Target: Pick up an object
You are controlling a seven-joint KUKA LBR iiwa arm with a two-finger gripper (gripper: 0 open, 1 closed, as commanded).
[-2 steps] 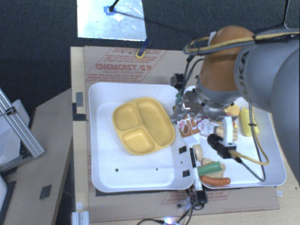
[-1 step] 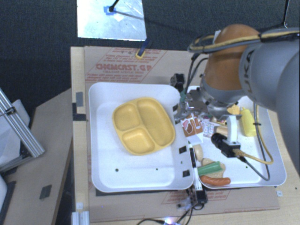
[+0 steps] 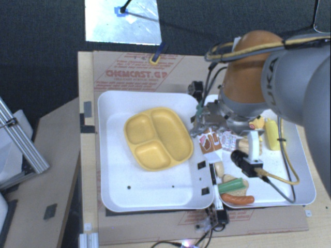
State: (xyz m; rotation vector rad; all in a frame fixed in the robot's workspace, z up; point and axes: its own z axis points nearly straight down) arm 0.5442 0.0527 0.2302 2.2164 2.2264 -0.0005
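Nearest the camera, an orange-red sausage [image 3: 239,200] lies along the front wall of the right bin [image 3: 302,192], with a green stick-shaped piece [image 3: 232,185] just behind it, resting on a tan bun-like piece [image 3: 239,191]. A little farther in, a small pale lump [image 3: 219,168] sits near the bin's left wall. Beyond that, a brown and white packet [image 3: 209,141] lies flat on the bin floor, with a crumpled pale wrapper [image 3: 227,138] touching it on the right. The tool [image 3: 202,124] hangs just past this packet, at the far left corner of the right bin, close to the seam between the two bins; I cannot tell whether it is open or closed. In the left bin [image 3: 111,138], a yellow divided plate [image 3: 158,137] lies near the middle. A yellow corn-like piece [image 3: 271,133] rests toward the right bin's far side. Both bins stand on a cardboard sheet [image 3: 135,71] with red print, spread over the worktop [image 3: 57,138].
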